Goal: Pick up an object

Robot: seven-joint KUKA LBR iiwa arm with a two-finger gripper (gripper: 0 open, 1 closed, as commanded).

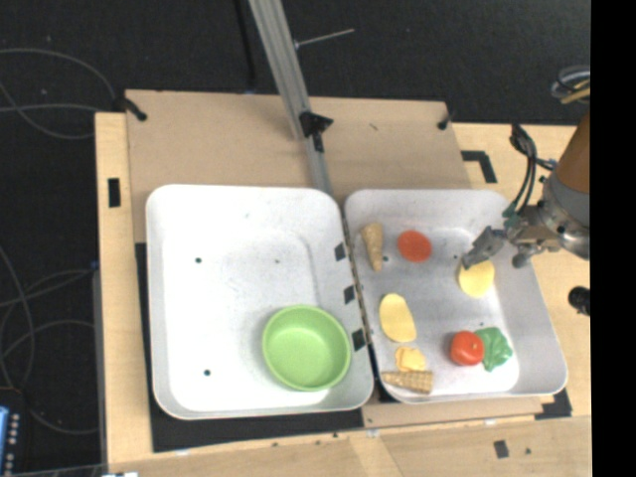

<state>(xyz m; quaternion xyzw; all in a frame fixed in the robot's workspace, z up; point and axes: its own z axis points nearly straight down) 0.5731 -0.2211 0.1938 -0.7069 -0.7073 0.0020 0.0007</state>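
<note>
My gripper (494, 259) reaches into the right bin (537, 356) from the right, near its far right side. Its two fingers are spread apart, so it is open, and nothing is held between them. A pale yellow lemon-like piece (478, 280) lies just below the left fingertip, partly under the gripper. Other pieces in this bin are a red ball (414, 246), a tan cone (373, 244), a yellow oval piece (397, 317) and a red fruit (464, 348) beside a green leafy piece (495, 349).
A green bowl (306, 347) sits in the near right corner of the left bin (199, 256). Small yellow and waffle-like pieces (409, 370) lie at the right bin's near edge. A slanted metal pole (288, 68) rises behind the bins.
</note>
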